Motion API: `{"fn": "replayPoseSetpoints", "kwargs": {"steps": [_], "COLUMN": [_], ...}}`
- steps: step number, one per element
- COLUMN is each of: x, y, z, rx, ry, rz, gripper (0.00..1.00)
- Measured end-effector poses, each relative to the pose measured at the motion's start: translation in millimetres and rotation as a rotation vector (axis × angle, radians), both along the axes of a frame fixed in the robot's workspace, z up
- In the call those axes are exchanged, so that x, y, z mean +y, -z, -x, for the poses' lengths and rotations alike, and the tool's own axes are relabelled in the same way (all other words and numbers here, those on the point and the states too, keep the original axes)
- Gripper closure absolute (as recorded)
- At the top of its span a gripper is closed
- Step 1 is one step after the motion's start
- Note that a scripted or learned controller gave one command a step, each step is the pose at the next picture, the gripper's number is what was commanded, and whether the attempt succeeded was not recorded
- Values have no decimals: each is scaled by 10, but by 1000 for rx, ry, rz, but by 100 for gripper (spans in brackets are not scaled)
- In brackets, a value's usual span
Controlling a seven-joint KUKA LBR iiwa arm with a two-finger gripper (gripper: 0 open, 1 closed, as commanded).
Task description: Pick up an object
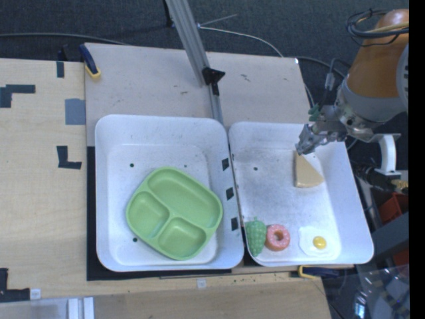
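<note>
A tan wedge of toy cheese (307, 172) lies in the right bin (265, 158), near its far right side. My gripper (306, 144) hangs just above the wedge's far end, fingertips close to it. Along the bin's front edge sit a green leafy toy (255, 235), a pink donut (277, 237) and a white fried egg with a yellow yolk (318, 242). Nothing shows between the fingers.
The left bin (109, 151) holds a green divided plate (174, 212). A metal pole (192, 35) slants down to the bins' shared far edge. A blue and yellow clamp (89, 61) sits at the board's far left corner. Cables trail behind the bench.
</note>
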State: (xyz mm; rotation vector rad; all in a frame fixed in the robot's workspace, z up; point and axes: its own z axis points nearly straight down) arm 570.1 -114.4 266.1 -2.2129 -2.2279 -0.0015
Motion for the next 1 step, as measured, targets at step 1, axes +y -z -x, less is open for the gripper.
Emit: {"fn": "replayPoseSetpoints", "kwargs": {"steps": [1], "x": [440], "y": [0], "z": [117], "rx": [2], "ry": [1], "rz": [0], "gripper": [100]}}
